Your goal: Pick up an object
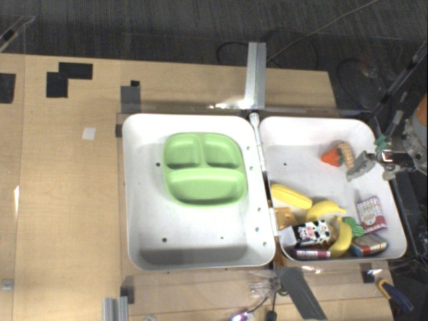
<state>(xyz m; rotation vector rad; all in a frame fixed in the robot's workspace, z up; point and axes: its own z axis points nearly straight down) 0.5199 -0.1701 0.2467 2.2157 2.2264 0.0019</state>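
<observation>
Looking down on the bench (60,199), you see two shallow white bins side by side. The left bin (144,239) sits in the middle of the frame and carries a green divided plate (204,168), which lies flat in the bin's upper half with its two small compartments toward the top of the frame.

The right bin (301,136) holds the loose things. Near its upper right lies a small orange and tan toy (338,156), apart from the rest. Along the lower edge you find a crowded heap: a yellow banana (290,196) by the divider between the bins, a second yellow banana (326,211) just right of it, a black and white patterned piece (313,233) touching the curved yellow fruit below, and a red and white can (370,212) at the lower right, with another small can (368,247) just beneath it.

The gripper (364,164) reaches in from the right edge of the frame, over the right side of the right bin, just right of the orange toy and above the red and white can. You cannot tell from this view how the jaws stand, and nothing can be seen held in them.
</observation>
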